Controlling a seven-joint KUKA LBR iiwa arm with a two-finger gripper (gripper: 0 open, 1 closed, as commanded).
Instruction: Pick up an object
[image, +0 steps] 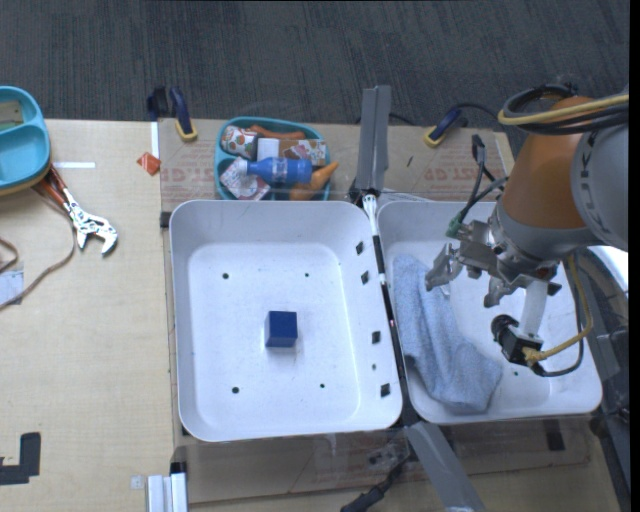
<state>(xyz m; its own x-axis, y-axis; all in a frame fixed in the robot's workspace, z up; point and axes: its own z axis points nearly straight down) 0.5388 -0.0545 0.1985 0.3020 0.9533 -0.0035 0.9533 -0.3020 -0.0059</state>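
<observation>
Two white bins sit side by side on the bench. The left bin has a small blue block sitting near its middle, on its own. The right bin has a crumpled grey-blue cloth lying along its left side. The arm comes in from the right, orange band showing, and its gripper hangs over the right bin just beside the cloth's upper end. Behind the bins there's a blue tub of mixed items, and a wrench lies off to the left on the bench.
</observation>
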